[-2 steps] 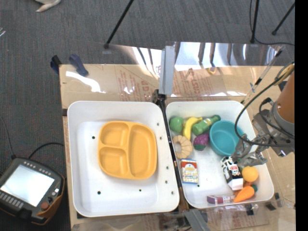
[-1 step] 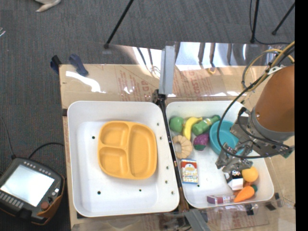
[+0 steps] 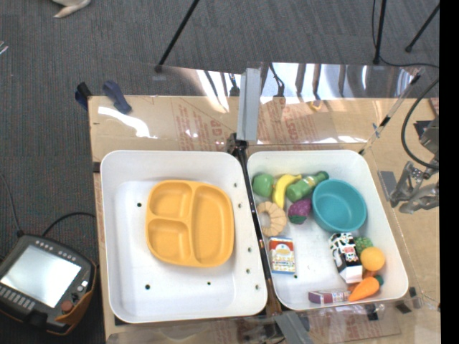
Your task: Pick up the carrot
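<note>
The carrot (image 3: 364,288), orange with a green stub, lies in the front right corner of the right bin (image 3: 315,158). It rests beside an orange fruit (image 3: 373,259) and a small cow-print carton (image 3: 346,253). My gripper (image 3: 414,190) hangs outside the right bin, past its right rim and well behind the carrot, with nothing seen in it.
The right bin also holds a teal bowl (image 3: 339,205), a banana (image 3: 285,187), a lime (image 3: 263,185), a green bottle (image 3: 308,185), an eggplant (image 3: 300,210), a ring pastry (image 3: 271,218), a juice box (image 3: 282,255) and a pink wrapper (image 3: 326,297). A yellow divided plate (image 3: 191,222) lies in the left bin (image 3: 115,192).
</note>
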Tool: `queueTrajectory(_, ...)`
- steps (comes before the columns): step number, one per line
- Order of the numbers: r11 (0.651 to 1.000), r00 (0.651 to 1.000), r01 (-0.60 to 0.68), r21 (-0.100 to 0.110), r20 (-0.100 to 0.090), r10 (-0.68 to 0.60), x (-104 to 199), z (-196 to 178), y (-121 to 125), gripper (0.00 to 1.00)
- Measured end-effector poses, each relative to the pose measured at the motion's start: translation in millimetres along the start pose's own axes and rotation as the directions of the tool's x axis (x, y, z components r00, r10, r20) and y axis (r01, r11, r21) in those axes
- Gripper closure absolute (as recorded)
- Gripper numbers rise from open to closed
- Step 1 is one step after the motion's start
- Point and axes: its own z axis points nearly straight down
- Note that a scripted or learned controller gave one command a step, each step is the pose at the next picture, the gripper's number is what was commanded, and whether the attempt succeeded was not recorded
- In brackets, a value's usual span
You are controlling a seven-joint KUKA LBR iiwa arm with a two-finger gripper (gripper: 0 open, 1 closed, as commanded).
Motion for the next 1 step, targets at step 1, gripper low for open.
queueTrajectory(1,1.000,1.000,0.007,-0.022,-0.009,-0.007,15.9,135.7,-15.4,1.00)
